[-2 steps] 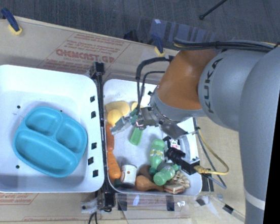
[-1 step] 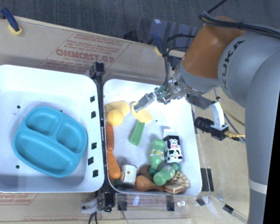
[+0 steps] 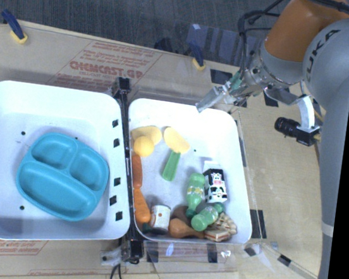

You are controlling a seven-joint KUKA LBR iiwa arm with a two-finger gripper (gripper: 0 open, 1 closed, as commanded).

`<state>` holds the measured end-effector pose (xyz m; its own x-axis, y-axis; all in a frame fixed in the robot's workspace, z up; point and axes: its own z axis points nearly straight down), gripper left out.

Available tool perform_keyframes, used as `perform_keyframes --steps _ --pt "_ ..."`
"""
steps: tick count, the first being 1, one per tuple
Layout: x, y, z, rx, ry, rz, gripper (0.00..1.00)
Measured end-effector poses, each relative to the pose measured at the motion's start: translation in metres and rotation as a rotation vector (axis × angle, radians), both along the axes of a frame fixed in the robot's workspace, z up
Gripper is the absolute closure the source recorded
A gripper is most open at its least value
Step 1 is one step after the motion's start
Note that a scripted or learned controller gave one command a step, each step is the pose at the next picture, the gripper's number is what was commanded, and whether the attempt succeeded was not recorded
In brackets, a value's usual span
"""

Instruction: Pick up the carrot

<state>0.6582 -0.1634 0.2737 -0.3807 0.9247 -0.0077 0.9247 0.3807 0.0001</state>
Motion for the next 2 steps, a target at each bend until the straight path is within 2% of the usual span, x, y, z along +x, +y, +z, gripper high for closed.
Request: perform_keyframes --steps 1,2 --pt "-0.051 0.077 -0.065 0.008 0.014 -0.227 0.00" --pt "-0.005 0.061 -0.165 0.006 0.018 -0.164 0.00"
